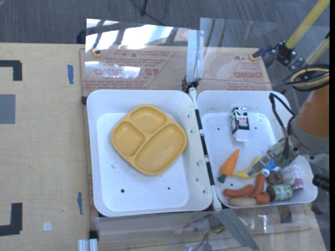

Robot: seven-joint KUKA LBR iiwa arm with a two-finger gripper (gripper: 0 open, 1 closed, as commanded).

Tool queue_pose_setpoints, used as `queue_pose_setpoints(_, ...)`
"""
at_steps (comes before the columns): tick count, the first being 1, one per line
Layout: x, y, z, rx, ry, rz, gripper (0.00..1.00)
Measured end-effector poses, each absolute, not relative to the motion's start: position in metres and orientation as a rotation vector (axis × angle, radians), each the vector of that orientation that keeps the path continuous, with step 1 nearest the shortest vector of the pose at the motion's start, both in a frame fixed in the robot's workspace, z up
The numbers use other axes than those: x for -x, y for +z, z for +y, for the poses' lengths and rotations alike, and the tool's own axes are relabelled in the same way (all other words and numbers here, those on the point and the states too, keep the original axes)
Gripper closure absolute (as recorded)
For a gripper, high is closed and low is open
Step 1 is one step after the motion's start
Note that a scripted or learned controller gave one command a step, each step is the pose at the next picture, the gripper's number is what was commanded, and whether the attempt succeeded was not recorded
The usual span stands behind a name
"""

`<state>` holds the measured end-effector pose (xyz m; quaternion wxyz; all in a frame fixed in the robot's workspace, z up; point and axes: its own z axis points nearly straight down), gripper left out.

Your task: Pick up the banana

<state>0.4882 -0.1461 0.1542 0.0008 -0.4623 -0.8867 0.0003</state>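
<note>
Honestly, I'd drop the gripper (268, 163) straight onto the banana (246, 172), which lies in the right bin (220, 109) near its front, wedged between the carrot (229, 163) and the sausages (246, 190), though whether the fingers are wide or pinched I can't tell, since the wrist blurs over them.

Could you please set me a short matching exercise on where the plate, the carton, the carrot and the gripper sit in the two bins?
Things:
1. yellow divided plate
2. milk carton
3. toy carrot
4. gripper

Places:
A. upper part of the right bin
B. over the banana
C. left bin
D. right bin, left of the banana

Pairs: 1-C, 2-A, 3-D, 4-B
</note>
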Motion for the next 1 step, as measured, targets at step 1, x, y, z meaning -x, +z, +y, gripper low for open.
queue_pose_setpoints(1, -0.5477, 0.0877, -0.1915, 1.353, -0.004, -2.846, 0.00)
